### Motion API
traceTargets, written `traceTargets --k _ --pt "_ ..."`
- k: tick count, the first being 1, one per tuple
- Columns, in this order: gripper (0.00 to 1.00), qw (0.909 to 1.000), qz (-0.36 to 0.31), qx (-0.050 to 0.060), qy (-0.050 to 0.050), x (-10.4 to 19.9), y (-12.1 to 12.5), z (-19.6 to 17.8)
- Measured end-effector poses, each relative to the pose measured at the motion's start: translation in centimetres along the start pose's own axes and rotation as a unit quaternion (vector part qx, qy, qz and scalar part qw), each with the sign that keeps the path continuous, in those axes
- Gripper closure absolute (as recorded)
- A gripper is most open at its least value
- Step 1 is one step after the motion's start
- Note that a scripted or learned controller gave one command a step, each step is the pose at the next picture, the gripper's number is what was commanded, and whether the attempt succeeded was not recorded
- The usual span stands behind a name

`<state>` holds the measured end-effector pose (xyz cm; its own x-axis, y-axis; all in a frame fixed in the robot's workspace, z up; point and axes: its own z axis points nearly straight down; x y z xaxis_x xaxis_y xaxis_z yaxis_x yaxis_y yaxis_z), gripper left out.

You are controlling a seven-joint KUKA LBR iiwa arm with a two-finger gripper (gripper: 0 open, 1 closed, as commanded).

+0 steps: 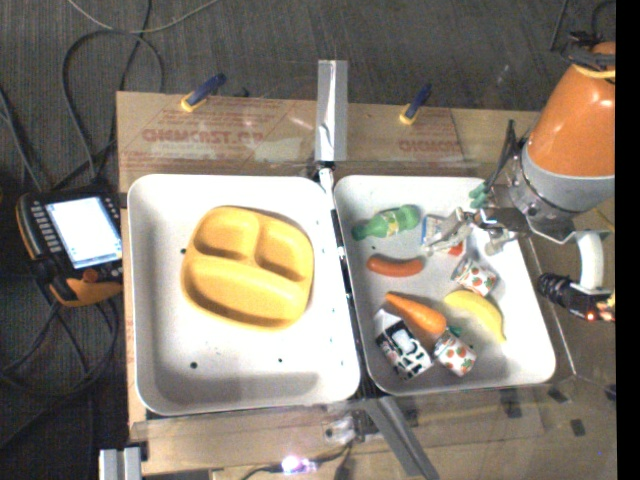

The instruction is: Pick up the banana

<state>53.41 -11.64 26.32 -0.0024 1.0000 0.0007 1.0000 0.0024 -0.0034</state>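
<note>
Near edge, right white bin: small black-and-white carton, red-patterned can, orange plastic carrot. Task obj.: curved yellow plastic banana, right-centre of bin, long axis running upper-left to lower-right. Further back: gripper over bin's upper part, nothing seen between fingers, opening cannot be judged. Banana lies toward viewer from fingers, slightly right. Left bin: yellow divided tray.

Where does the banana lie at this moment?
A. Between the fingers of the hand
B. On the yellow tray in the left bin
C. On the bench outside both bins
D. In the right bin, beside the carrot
D: the banana lies on the floor of the right bin, just right of the carrot.
</note>
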Motion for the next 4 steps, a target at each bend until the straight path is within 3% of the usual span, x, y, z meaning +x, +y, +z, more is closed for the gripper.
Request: traceTargets --k 1,2,3,4 --pt "0.0 0.9994 0.034 0.001 0.0 -7.3 -1.6 9.5" --pt "0.0 0.9997 -0.023 -0.001 0.001 -9.4 -2.9 16.6" --pt "1.0 0.9997 -0.023 0.001 0.002 -9.3 -2.9 15.9" --pt "1.0 0.998 -0.063 -0.007 -0.002 -9.7 0.9 17.3"
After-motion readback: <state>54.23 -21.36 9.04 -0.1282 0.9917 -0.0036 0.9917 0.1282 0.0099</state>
